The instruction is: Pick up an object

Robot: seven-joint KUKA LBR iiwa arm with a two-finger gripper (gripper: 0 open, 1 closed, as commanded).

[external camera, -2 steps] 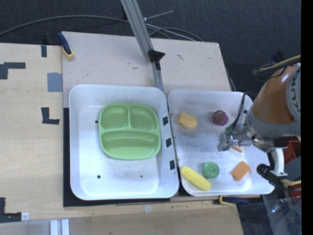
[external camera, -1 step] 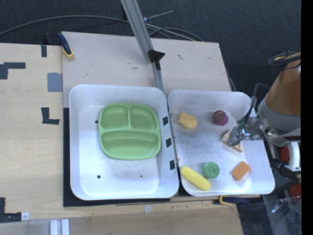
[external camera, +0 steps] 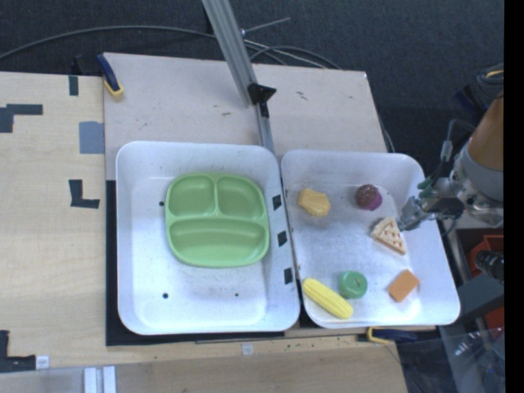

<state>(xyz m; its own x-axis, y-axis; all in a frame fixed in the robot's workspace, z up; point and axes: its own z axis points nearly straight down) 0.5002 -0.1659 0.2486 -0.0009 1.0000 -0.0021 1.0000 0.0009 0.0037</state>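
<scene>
The right bin [external camera: 327,164] holds several toy foods: a yellow lump [external camera: 313,202], a dark purple ball [external camera: 368,196], a pizza slice [external camera: 389,236], a green round piece [external camera: 354,283], an orange block [external camera: 403,286] and a corn cob [external camera: 327,298]. My gripper [external camera: 413,214] hangs at the bin's right side, just right of and above the pizza slice, close to its upper corner. Nothing shows between its fingers. The arm comes in from the right edge.
The left bin [external camera: 135,244] carries a green divided plate [external camera: 218,219]. A grey pole [external camera: 233,43] slants down from the top to the seam between the bins. Cables lie behind the bench. A blue and yellow clamp [external camera: 110,76] sits at the back left.
</scene>
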